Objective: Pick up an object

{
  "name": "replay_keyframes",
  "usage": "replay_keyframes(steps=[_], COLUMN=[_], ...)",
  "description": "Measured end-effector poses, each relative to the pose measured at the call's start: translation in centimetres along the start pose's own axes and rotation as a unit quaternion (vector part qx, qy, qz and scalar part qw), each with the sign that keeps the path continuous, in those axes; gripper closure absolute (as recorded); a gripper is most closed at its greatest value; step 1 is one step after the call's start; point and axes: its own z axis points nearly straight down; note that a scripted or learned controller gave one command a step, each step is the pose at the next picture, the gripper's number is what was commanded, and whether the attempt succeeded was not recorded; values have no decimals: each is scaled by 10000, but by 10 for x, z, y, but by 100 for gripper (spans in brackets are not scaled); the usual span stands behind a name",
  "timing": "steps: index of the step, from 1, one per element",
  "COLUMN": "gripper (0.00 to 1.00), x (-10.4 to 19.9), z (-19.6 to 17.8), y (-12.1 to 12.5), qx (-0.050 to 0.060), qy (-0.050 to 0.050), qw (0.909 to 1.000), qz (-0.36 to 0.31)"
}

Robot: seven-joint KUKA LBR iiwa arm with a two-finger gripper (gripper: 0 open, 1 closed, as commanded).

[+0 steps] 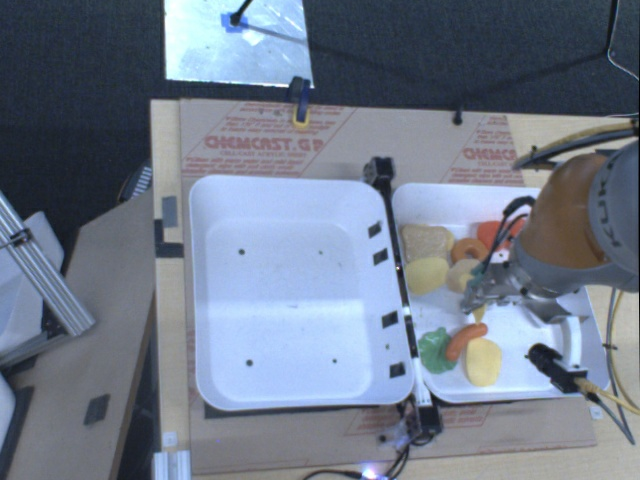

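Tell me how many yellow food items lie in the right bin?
2: one yellow item near the bin's left wall, another near its front edge. The arm may hide more.

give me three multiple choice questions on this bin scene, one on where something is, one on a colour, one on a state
1. Where does the claw hover?
A. over the left bin
B. over the right bin
C. off the bench

2. What colour is the leafy item at the right bin's near-left corner?
A. green
B. blue
C. purple

3. How does the sausage-shaped orange item lie?
A. loose on the bin floor beside the yellow piece
B. hanging from the arm
C. in the left bin

Answers:
1 B, the claw sits above the food in the right bin, not the left bin.
2 A, it is plainly green.
3 A, it rests on the floor between the green and yellow items.
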Motion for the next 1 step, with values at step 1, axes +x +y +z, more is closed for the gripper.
replay_keyframes(steps=[1], gripper=[0], x=[0], z=[0], y=[0], qx=[0], qy=[1], qw=[10000], qz=[1])
